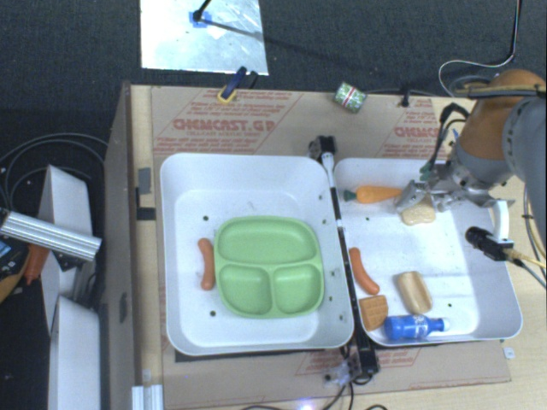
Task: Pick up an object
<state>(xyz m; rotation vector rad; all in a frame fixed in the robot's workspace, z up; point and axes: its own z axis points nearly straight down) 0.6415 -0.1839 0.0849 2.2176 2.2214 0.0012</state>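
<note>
Grey arm with orange band reaches in from right, two-finger gripper [420, 202] low over right white bin [496, 314] — right above pale beige bread-like piece [419, 215], beside orange plastic carrot [376, 195]. Jaw state — can't tell.

The arm [504, 131] runs off the right edge, so its upper part is cut away. The claw [420, 199] sits over a pale, bread-like piece [419, 216], covering its top; whether they touch cannot be told. The carrot's [376, 195] right end is hidden behind the claw.
</note>
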